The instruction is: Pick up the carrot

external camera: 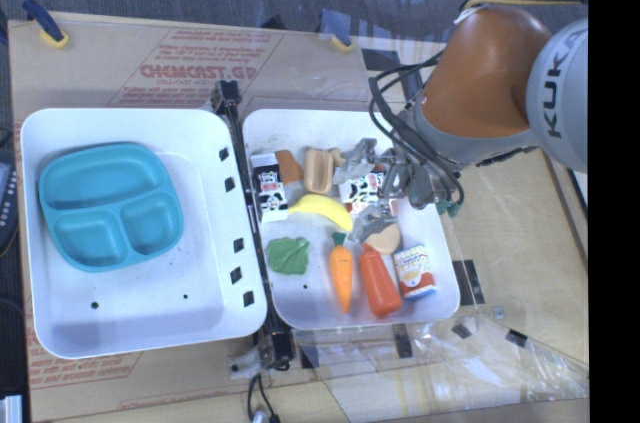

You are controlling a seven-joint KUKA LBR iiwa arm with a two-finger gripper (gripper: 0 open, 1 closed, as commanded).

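You are looking at a blue divided tray (108,204) lying in the left bin (60,331). In the right bin (300,311), a banana (318,209) is lying near the middle, with a green leafy piece (288,255) sitting below it toward the divider. An orange-red bottle (378,281) is lying beside a small can (414,272). A cow-patterned carton (268,188) is resting against the left wall.

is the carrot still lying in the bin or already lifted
Lying in the bin. The carrot rests flat on the floor of the right bin, beside an orange bottle; the claw is above, apart from it.
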